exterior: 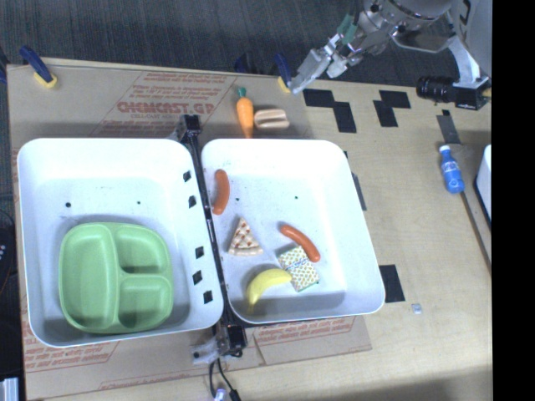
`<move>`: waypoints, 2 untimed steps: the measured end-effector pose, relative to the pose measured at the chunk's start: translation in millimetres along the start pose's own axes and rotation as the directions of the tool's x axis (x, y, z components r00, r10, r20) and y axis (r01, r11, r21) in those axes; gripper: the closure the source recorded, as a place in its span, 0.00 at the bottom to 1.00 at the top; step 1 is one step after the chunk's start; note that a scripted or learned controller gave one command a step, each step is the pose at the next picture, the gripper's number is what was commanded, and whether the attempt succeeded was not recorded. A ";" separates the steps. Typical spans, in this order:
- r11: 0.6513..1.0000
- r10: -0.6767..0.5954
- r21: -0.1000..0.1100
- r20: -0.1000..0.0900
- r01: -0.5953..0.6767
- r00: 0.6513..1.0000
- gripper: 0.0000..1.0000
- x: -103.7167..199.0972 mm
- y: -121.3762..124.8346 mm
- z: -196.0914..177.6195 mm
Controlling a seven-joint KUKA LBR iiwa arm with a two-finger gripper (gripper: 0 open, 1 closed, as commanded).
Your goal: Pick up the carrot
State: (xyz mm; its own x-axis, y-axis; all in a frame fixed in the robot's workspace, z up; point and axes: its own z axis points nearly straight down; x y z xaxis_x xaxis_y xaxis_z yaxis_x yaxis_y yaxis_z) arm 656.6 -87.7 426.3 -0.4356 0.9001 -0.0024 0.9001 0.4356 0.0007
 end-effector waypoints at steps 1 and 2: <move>0.919 0.394 0.007 -0.003 -0.394 0.919 0.00 23.0 10.2 158.6; 0.817 0.577 0.005 -0.001 -0.577 0.817 0.00 108.9 52.0 136.4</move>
State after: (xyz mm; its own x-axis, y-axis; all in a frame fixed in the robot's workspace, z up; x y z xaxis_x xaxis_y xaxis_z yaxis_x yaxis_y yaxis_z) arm 656.2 32.6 289.7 0.1631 0.9866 -0.0008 0.9866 -0.1631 -0.0034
